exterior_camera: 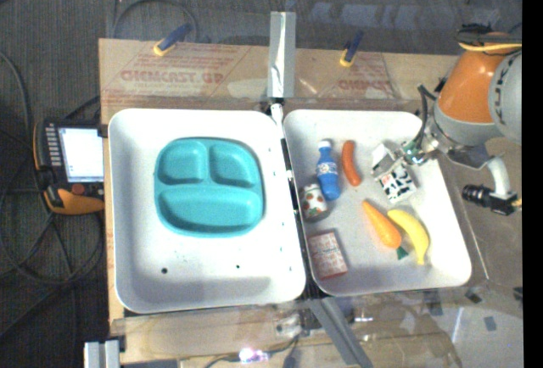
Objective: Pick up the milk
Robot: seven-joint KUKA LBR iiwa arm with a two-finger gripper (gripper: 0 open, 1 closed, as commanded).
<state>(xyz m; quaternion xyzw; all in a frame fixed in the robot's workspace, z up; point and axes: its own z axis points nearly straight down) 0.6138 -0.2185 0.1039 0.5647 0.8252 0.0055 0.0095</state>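
The milk carton (394, 178) — white with black cow patches — lies tilted near the back right corner of the right bin (450, 273), close to its right wall. The tool (413, 151) sits at the carton's upper edge; I cannot tell how it is set. The carton may tip or slip away — it's lying askew, with the carrot (382, 224) and banana (411, 234) nearby.

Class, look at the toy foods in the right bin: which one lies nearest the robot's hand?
The milk carton, white with black cow spots, at the bin's upper right. The hand hovers right beside it; the banana, carrot and sausage lie farther off.
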